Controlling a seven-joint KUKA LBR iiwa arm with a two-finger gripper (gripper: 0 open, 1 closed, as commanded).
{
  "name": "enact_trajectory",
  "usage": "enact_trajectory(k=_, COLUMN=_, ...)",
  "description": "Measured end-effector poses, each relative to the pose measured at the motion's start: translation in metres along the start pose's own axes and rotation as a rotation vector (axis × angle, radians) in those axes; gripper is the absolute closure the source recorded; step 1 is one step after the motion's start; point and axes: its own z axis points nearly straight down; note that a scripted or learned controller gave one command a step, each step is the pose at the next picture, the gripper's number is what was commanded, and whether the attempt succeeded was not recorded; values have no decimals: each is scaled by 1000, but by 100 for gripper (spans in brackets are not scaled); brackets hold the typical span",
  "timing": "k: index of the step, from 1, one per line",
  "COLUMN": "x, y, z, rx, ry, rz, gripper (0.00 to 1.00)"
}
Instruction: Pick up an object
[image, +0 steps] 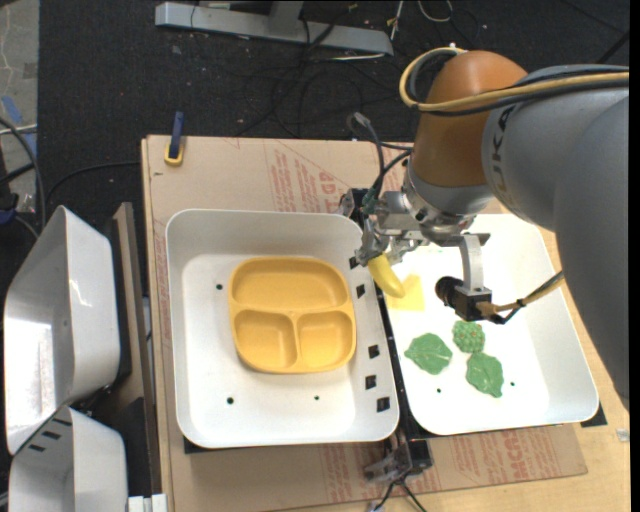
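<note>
We see the big grey arm (560, 130) reach in from the right and hang its gripper (385, 262) low over the gap between the two white bins on the desk (270, 170), likely because the yellow block (390, 280) it wants lies there at the right bin's (540, 400) left edge. The yellow tray (293, 312) sits flat in the left bin (200, 330), and three green leafy toys (455, 355) lie near us in the right bin. The fingers seem to touch the block, but we cannot tell if they grip it.
</note>
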Motion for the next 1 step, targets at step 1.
enact_trajectory(k=1, x=49, y=-11, z=-20, rx=-2, ry=0, rz=0, gripper=100)
